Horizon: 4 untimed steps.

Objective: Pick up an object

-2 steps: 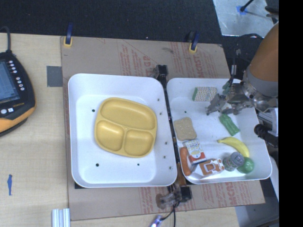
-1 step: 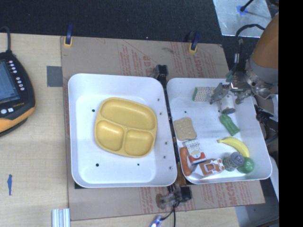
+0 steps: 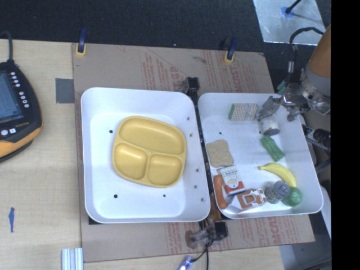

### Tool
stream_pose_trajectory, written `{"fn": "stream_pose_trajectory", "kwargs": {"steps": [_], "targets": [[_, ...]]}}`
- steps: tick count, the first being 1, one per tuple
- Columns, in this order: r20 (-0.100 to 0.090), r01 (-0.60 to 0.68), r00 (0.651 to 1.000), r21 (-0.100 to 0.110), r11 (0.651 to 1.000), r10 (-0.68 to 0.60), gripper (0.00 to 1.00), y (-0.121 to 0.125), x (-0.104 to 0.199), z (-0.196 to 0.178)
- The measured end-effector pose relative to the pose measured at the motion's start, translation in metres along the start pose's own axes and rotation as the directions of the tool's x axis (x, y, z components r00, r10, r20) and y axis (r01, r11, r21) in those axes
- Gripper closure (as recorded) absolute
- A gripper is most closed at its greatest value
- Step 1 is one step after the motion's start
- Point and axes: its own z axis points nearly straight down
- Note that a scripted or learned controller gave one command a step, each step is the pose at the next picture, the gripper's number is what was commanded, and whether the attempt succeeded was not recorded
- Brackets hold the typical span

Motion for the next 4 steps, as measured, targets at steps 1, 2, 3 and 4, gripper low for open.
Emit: {"fn": "stream_pose_trajectory", "kwargs": {"steps": [1,2,3,4], "targets": [[0.001,0.002,1.0,0.003,1.0,-0.002,0.0,-0.003,-0.029,0.039],[-0.001,0.003,1.0,0.003,1.0,-0.003,0.0,-0.011,-0.01,0.103],[-0.002,0.002,1.0,0.0,1.0,-0.002,0.0,0.04,-0.028,0.102],[-0.001,0.0,1.0,0.001,1.0,0.0,0.0,0.007,-0.001,0.071]]}}
